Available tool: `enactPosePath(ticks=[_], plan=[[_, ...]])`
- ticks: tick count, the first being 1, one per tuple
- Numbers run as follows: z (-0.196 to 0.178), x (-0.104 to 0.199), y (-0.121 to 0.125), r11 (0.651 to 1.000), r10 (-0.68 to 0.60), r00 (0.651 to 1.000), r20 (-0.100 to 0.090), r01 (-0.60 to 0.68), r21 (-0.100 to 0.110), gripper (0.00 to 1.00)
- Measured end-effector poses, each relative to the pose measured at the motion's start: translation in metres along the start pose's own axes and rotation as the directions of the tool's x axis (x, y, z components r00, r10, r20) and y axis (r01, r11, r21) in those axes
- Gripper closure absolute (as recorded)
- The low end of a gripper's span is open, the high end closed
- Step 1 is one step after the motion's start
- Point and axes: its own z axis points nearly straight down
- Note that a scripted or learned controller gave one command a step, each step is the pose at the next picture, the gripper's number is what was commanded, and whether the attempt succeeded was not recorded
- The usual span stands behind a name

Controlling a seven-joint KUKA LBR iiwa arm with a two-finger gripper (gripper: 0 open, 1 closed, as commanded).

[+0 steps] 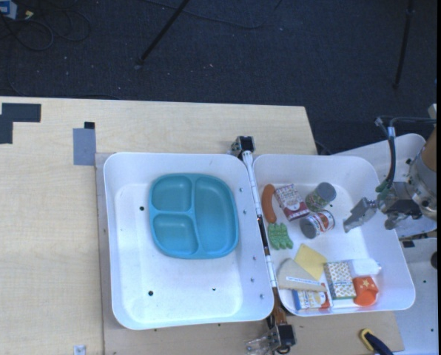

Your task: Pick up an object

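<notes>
Arm (428,170) is showing grey and white housing at the frame's right, with a sliver of orange band near the edge. Gripper (362,214) is looking like grey metal, dark at the joints. 1 thin dark cable (391,154) is looping above the wrist.

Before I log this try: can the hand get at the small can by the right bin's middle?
Probably yes. The hand sits just right of the can inside the right bin, with bare bin floor between them. A grey cup and a packet crowd the can's far side.
</notes>
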Motion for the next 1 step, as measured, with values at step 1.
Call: enactPosePath(ticks=[1], plan=[[0.1312,0.0107,0.0497,1.0,0.001,1.0,0.0,-0.001,0.001,0.0]])
